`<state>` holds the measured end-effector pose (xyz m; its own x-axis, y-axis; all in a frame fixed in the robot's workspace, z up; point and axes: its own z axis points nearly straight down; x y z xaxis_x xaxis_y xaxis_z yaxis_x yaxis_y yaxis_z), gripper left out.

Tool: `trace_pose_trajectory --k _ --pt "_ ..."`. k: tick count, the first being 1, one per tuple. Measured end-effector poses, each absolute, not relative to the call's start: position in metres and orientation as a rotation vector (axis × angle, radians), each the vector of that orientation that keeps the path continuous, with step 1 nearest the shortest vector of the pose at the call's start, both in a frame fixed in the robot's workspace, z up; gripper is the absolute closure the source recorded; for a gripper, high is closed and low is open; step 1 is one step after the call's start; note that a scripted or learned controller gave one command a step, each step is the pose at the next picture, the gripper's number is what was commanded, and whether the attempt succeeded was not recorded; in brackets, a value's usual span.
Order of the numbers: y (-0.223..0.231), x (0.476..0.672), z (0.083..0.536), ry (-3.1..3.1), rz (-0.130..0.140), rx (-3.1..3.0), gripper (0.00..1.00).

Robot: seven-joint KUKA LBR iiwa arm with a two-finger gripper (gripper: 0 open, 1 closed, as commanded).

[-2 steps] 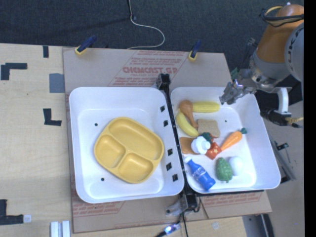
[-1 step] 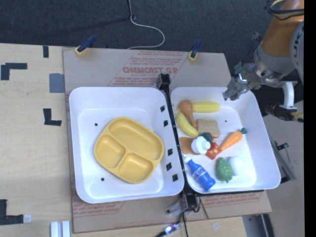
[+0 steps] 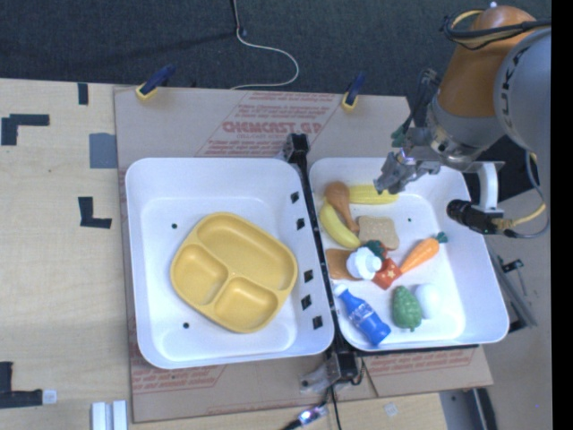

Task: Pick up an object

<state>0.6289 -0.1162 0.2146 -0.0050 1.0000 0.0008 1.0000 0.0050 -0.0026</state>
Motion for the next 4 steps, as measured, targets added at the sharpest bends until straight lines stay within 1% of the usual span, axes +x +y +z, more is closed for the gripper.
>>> trace_pose_trajectory --k 1,2,3,4 --pt "-0.066 0.614 0.215 -2.226 0.002 -2.214 1.00" --pt "-0.078 0.615 0.233 -2.224 -0.001 -2.220 1.00" --pt "-0.064 0.610 0.228 -2.223 0.002 -2.218 1.00" --pt "-0.075 0.618 0.233 -2.223 0.000 -2.219 1.00"
